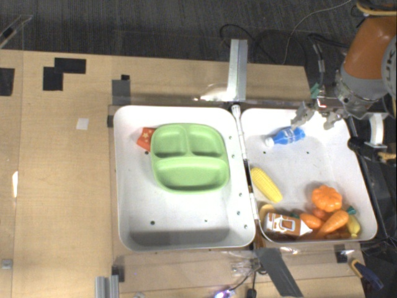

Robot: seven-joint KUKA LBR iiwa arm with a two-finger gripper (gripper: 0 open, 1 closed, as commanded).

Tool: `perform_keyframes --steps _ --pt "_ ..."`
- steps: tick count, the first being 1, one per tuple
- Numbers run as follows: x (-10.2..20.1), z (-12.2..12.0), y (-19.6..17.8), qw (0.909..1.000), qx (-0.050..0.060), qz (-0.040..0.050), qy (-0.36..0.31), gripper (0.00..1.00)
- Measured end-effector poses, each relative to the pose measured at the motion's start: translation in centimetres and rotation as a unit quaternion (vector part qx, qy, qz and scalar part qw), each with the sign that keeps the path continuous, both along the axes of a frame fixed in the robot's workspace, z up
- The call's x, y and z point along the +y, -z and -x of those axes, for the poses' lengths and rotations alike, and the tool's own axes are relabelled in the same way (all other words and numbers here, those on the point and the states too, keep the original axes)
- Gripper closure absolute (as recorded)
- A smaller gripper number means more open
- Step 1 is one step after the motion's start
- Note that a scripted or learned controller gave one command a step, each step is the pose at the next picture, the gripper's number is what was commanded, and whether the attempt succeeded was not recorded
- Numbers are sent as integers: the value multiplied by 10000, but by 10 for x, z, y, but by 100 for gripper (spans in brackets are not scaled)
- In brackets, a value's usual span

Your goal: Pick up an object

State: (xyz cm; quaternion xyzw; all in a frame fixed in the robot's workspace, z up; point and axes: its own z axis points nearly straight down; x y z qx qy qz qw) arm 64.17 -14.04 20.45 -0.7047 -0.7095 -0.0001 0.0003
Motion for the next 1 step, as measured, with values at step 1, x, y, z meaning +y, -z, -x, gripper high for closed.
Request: perform_keyframes --steps 1 --pt "-13 -27 109 9997 -17 5 -247 0"
